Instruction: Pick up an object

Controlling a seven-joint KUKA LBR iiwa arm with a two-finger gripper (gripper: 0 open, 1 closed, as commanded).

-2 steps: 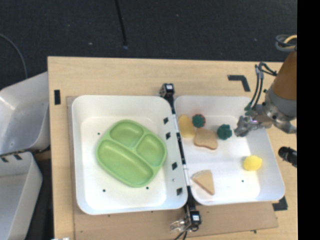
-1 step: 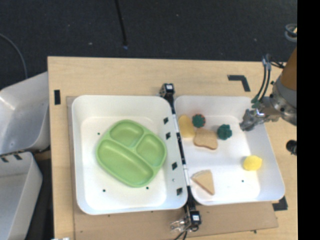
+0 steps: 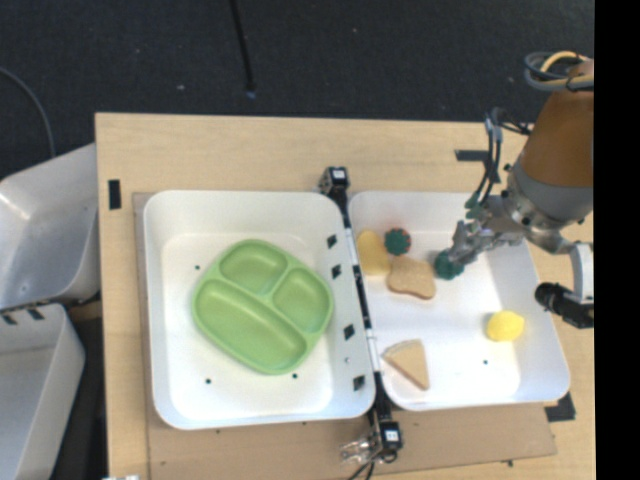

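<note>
The right bin (image 3: 520,373) holds several small items: a pale yellow piece (image 3: 372,251), a dark green and red ball (image 3: 398,239), a tan bread-like slice (image 3: 411,279), a tan wedge (image 3: 408,362) and a yellow lump (image 3: 505,325). My gripper (image 3: 453,260) reaches in from the right and hangs low over the bin's upper middle, just right of the tan slice. A dark teal thing (image 3: 446,265) shows at its tip, but I cannot tell if it is a held object or the fingertip.
A green divided plate (image 3: 262,305) lies in the left bin (image 3: 165,368). A black-marked divider (image 3: 352,298) separates the bins. The arm's orange band (image 3: 562,138) stands over the right bin's far corner. A white container (image 3: 40,228) sits off the bench's left edge.
</note>
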